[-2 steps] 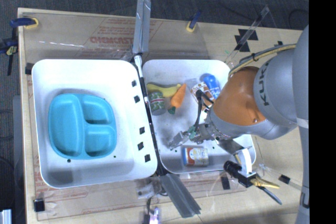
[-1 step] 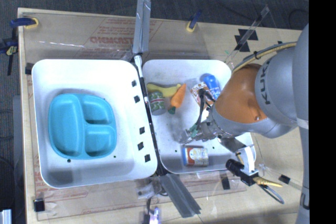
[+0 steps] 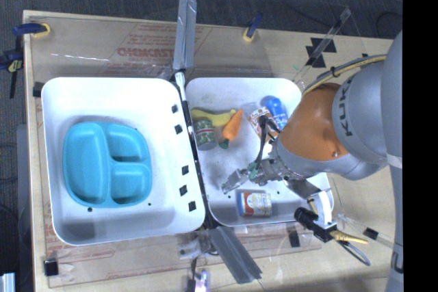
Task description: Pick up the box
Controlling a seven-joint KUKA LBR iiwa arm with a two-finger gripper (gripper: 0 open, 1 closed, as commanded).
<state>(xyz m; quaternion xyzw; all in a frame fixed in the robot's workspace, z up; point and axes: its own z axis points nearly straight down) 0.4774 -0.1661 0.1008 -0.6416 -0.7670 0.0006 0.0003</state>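
Over the right bin (image 3: 287, 85), low toward its front half: end effector (image 3: 236, 180), a metallic two-finger assembly pointing left from the grey arm (image 3: 369, 120) with its orange band (image 3: 311, 130). Whether the fingers stand apart or together cannot be told at this slant; nothing shows between them.

Just below and slightly right of the end effector, near but apart from it: box (image 3: 255, 203), a small carton with red and white print, lying on the bin floor close to the front wall.

Upper part of the same bin: orange carrot-shaped item (image 3: 233, 125) lying tilted, a yellow banana-like item (image 3: 213, 117) beside it, a small can (image 3: 203, 134) with a green label at the left wall, and a blue-capped bottle (image 3: 271, 108) partly behind the arm.

Left bin (image 3: 55, 96): a turquoise divided tray (image 3: 106, 162) with three compartments, lying flat.

Surface (image 3: 102, 44): pale wood under clear sheet, blue clamps (image 3: 31, 29) at its edges.
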